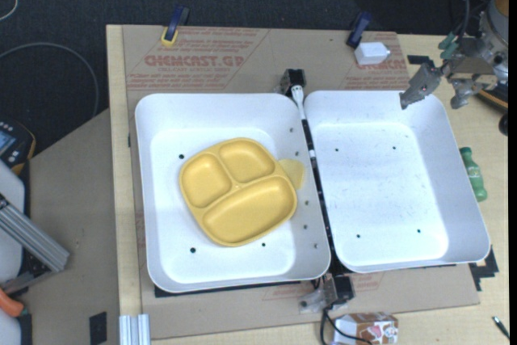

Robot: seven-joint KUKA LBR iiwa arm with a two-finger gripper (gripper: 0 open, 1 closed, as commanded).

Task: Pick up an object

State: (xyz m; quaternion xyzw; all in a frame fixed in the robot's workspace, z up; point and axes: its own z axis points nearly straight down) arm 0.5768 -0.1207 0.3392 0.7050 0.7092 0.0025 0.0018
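Hovering, pre-approach: gripper [436, 89] open, empty, over right bin's [452, 250] far edge; next, reach left to yellow tray [237, 191].

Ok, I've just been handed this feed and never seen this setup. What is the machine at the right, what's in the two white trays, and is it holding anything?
You are looking down at a slant from one fixed camera above a bench. The metal part at the upper right is the robot arm's two-finger hand, hanging over the far right corner of the right shallow white bin. Nothing sits between its fingers, so it holds nothing. The left shallow white bin holds a yellow plastic divided plate with three compartments, lying flat. A small pale yellow piece peeks out at the plate's right edge; I cannot tell what it is. The job is to pick up an object, not yet done.
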